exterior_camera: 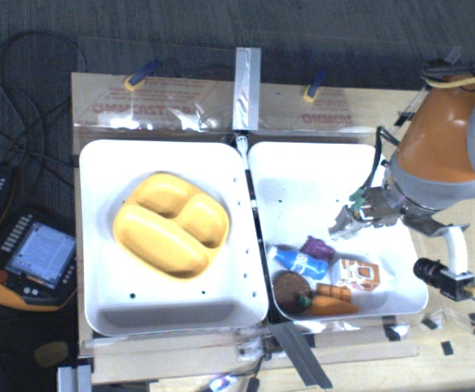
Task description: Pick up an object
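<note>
A slanted view from above shows a wooden bench (433, 109) carrying two shallow white bins side by side. The left bin (99, 300) holds one large yellow lumpy object (170, 223) that takes up most of its floor; its long axis runs from the bin's far left toward its near right. The right bin (303, 166) holds a cluster of small items crowded along its near edge. A small purple object (317, 247) lies at the far side of that cluster, its long axis running roughly left to right. Just nearer is a blue and white packet (300, 261), angled from far left to near right. A dark brown round item (290, 287) sits toward the near left corner, and an orange carrot-shaped piece (333, 305) lies flat beside it, its long axis parallel to the near edge. An orange and white carton-like item (359, 274) lies to the right of the packet. The grey arm with its orange band (437, 141) reaches in from the right, and the gripper (348, 223) hangs over the right bin's middle, just above the purple object — nothing sits between its fingers, and whether they are apart or together cannot be told.
</note>
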`<state>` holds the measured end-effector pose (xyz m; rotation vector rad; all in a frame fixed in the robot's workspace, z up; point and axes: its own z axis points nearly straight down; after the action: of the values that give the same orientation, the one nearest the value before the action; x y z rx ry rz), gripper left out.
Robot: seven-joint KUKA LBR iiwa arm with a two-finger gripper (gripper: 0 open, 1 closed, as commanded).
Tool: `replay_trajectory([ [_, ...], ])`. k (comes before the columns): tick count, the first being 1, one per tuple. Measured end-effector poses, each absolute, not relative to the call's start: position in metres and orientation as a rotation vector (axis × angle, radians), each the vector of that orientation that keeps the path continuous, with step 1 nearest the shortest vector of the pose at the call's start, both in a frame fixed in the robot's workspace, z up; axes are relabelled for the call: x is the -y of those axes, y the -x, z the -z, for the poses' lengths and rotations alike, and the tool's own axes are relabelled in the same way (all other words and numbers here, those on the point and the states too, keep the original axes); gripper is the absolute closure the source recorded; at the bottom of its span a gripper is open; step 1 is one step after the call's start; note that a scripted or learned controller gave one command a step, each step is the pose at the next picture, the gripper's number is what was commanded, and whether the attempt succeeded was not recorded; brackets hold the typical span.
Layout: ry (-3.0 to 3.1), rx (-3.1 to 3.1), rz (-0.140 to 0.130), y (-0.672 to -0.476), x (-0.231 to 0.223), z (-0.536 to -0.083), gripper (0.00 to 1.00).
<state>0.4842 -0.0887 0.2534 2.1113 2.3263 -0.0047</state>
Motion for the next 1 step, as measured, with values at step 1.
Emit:
replay_trajectory([
  [1,-2.071,-2.361,0.006,-0.484,0.0799,-0.2424,1.0],
])
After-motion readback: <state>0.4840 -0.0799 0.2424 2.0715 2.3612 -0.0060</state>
